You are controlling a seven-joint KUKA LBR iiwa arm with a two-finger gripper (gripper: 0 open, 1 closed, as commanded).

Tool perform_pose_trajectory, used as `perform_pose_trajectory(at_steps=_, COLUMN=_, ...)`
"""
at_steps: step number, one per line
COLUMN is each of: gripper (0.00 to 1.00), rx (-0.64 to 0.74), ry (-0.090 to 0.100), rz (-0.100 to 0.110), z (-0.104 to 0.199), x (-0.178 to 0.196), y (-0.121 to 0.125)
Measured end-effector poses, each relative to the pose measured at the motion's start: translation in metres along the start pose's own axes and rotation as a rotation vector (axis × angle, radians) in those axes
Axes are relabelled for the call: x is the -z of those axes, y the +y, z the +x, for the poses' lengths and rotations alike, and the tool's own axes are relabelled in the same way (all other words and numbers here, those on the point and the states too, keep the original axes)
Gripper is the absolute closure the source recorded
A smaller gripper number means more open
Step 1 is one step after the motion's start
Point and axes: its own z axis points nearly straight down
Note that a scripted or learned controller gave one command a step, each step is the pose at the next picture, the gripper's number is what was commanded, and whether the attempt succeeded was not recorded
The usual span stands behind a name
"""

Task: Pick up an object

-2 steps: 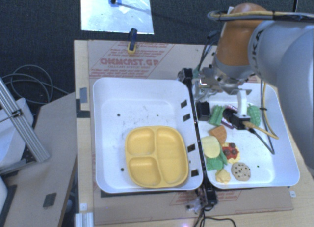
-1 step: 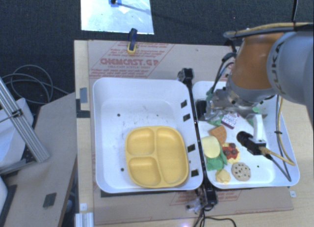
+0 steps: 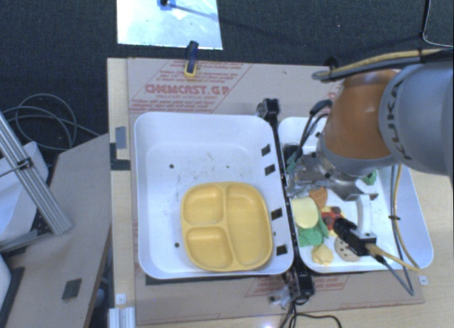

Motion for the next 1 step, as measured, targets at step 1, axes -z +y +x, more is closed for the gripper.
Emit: perform_pose_trajectory(at_steps=1, gripper=1.00, rx=0.005, ry=0.001, rz=-0.001, z=0.0608, x=-0.0003, y=-0.0350)
